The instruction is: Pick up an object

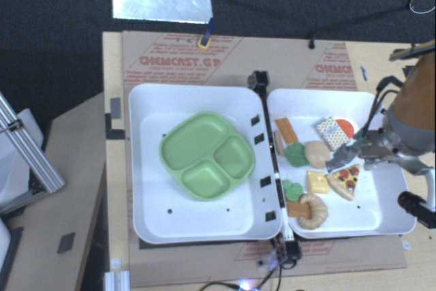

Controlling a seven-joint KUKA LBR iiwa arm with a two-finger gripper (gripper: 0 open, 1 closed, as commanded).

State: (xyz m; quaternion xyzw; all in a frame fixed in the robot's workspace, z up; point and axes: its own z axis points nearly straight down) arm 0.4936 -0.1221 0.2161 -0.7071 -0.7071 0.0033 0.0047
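Your nearest candidate is the pizza slice (345, 180), lying just below the end effector (338, 159) in the right bin (388, 218). Just left of the end effector sits a beige round piece (317, 154), with a green piece (296, 155) beyond it; just above it is a patterned white packet (331, 132). A yellow cheese block (316, 182) lies below-left, a croissant (313, 209) further down. You can't tell how far the end effector is open or whether it grips anything. Far left, the other bin (146, 215) holds a green divided plate (207, 155).

Green divided plate (208, 156) in left bin (146, 215)
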